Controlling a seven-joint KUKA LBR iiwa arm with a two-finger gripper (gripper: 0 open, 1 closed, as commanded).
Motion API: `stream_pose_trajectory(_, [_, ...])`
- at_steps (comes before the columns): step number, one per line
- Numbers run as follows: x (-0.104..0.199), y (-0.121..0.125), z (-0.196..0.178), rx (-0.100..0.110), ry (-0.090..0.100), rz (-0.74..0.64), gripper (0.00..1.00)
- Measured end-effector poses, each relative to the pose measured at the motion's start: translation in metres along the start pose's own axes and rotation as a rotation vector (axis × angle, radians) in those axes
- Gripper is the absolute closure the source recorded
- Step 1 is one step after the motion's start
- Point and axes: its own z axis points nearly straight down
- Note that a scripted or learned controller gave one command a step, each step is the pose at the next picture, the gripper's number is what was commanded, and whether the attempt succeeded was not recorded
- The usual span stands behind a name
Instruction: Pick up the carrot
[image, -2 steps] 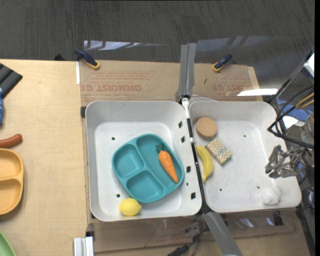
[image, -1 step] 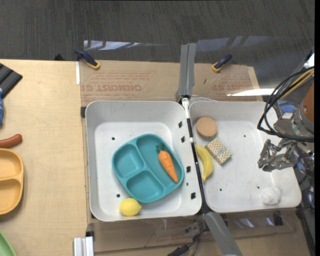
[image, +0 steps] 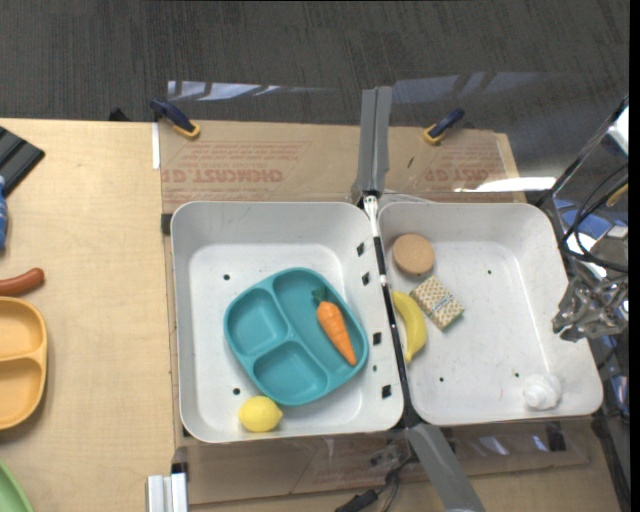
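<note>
The orange carrot with a green top lies along the right compartment of a teal divided plate in the left bin. Its green end points toward the back. My gripper is a small metallic shape at the right rim of the right bin, far to the right of the carrot and touching nothing in the bins.
A yellow lemon sits in front of the plate. The right bin holds a banana, a round brown biscuit, a patterned cracker block and a white ball. An orange plate and a sausage lie on the left bench.
</note>
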Motion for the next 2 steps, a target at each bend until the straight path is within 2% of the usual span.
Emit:
stream_pose_trajectory(1, [0.002,0.003,0.039,-0.004,0.001,-0.369,1.0])
stream_pose_trajectory(2, [0.01,0.008,-0.048,0.001,-0.001,-0.353,1.0])
